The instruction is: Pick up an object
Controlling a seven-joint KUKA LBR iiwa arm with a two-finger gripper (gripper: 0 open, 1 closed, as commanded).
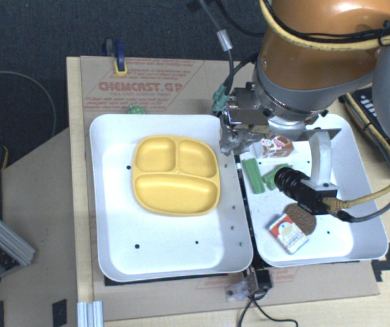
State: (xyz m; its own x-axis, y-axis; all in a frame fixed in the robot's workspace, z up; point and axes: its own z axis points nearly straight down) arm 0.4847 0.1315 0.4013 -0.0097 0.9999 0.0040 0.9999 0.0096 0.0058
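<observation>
The right bin (358,240) holds a green bar (252,174), a smaller green piece (274,177), a red-and-white packet (277,146), a brown round piece (303,218) and a small white-and-orange box (286,234). My gripper (229,139) hangs low over the rims where the two bins meet, at the far left corner of the right bin. It is just left of the green bar and the packet. I see nothing held in it. The big orange-and-grey wrist covers the far part of the right bin.
A yellow divided plate (176,175) lies in the left bin (113,237), near its far right side. Behind the bins there is a cardboard sheet (147,80) with a blue-and-yellow clamp (120,58) at its far edge.
</observation>
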